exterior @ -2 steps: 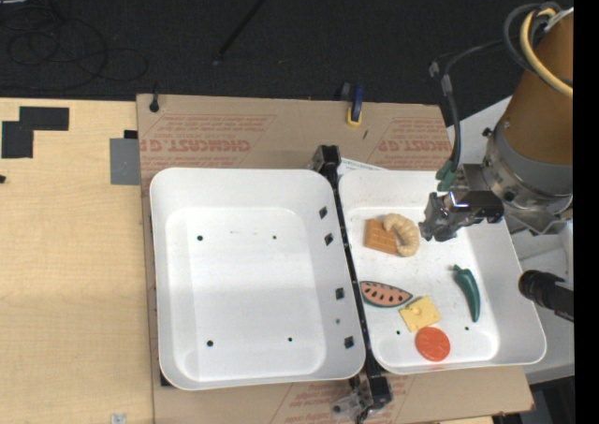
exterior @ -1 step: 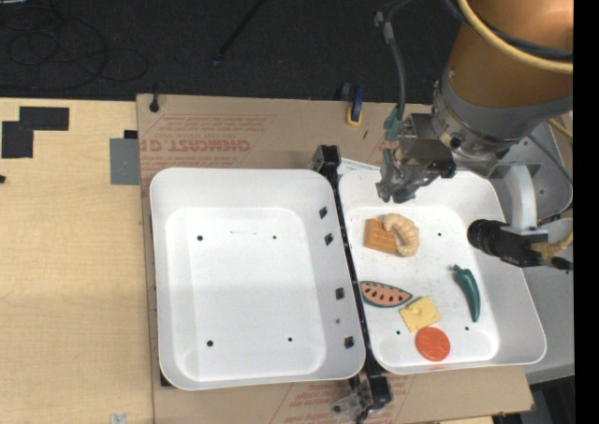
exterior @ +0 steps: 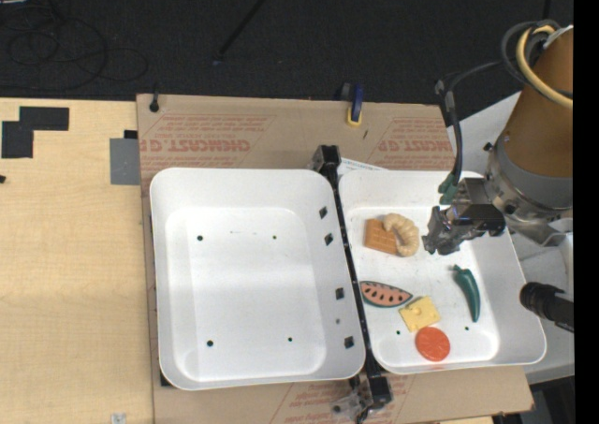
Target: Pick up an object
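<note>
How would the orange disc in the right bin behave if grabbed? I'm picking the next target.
The orange disc lies flat and looks thin, so fingers coming from above may find little edge to pinch. It looks smooth, possibly slippery. Lying flat, it seems more apt to slide than roll if pushed toward the yellow block beside it.

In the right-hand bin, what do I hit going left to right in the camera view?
Watermelon slice → yellow block → orange disc → pincer → green pepper. I left out the croissant and bread, whose span overlaps the slice and block.

Open floor in left bin (exterior: 178,226); toys (exterior: 393,235) crowding right bin (exterior: 524,347).
</note>
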You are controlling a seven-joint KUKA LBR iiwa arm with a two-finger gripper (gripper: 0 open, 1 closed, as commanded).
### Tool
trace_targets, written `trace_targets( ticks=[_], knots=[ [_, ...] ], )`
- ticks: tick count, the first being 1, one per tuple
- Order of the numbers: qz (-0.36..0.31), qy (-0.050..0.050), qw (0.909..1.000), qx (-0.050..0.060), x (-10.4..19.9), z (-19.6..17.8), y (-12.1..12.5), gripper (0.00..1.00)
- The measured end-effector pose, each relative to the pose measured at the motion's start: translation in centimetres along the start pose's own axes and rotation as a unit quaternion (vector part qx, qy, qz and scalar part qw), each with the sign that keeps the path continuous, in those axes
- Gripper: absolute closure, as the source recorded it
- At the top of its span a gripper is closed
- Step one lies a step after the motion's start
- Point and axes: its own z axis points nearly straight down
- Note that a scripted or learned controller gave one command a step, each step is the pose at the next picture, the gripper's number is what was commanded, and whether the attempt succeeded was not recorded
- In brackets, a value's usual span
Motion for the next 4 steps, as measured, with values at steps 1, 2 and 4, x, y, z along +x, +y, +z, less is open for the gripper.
trace_targets(
  ticks=[1, 2, 4],
  knots=[
    [-0.007, 0.001, 1.0000, -0.006, 6.4, -5.5, 0.2, 1.00],
    [-0.007, 0.000, 1.0000, 0.000, 13.0, 0.3, 0.1, 1.00],
    [-0.006, 0.002, 0.9999, -0.009, 12.0, -6.3, 2.5, 1.00]
  ],
)
